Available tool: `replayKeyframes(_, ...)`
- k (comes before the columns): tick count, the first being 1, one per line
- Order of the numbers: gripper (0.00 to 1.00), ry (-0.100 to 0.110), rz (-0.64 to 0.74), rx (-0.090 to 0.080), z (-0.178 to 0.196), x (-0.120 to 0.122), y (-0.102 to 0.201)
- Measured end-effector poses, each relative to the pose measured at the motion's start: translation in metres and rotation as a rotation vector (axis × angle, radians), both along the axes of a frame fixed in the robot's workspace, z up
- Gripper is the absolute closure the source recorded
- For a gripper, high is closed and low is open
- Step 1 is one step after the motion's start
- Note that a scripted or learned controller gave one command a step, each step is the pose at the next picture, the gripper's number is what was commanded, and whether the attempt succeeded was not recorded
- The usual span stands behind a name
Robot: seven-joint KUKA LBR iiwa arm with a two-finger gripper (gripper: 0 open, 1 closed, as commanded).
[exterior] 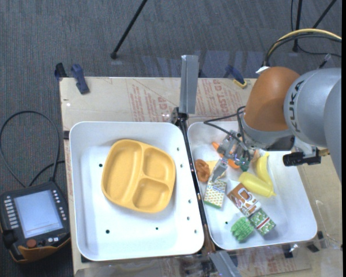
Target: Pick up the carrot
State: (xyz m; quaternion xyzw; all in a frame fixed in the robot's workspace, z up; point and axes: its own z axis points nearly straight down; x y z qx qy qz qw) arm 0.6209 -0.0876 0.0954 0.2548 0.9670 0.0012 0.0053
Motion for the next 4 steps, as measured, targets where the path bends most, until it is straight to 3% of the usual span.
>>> replayKeyframes(1,0.0,-0.004,0.075,-0.003,0.0,0.004,0.006)
replayKeyframes(2,0.0,-0.006,0.064,-0.001,0.001,-0.016,0.006)
replayKeyframes(3,0.0,-0.001,0.333,-0.002,0.0,0.015,0.01)
replayKeyframes(4,1.0,-0.003,0.335,-0.002,0.012,0.017,0.012)
